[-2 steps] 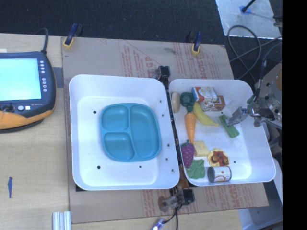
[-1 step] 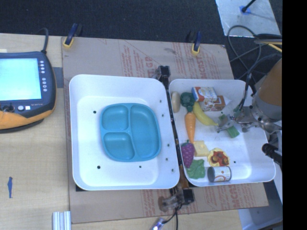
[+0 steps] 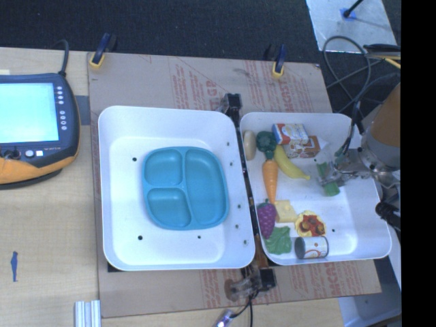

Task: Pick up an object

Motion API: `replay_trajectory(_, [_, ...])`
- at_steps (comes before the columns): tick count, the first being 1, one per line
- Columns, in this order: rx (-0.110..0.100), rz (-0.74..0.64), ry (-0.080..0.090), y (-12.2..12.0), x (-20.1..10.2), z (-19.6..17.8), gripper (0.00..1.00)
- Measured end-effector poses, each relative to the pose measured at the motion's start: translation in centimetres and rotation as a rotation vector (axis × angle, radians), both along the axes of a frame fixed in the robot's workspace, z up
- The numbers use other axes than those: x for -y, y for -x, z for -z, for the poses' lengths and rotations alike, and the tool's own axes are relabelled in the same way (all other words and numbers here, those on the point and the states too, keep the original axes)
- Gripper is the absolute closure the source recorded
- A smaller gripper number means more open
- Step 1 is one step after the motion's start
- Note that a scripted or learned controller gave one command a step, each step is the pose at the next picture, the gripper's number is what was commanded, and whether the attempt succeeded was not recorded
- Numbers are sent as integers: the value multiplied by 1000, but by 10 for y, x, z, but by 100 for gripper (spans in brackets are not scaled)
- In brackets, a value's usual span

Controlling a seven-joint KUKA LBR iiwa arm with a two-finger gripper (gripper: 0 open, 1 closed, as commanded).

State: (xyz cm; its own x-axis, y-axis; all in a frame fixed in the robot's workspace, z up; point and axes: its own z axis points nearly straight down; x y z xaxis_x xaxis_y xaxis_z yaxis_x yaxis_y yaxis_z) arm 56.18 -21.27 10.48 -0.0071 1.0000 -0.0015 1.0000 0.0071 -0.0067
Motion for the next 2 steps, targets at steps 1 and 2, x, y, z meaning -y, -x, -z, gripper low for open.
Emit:
replay_trajectory(1, [5, -1, -2, -11, -93, 12, 100])
replay_trajectory(2, [4, 2, -2, 14, -155, -87, 100])
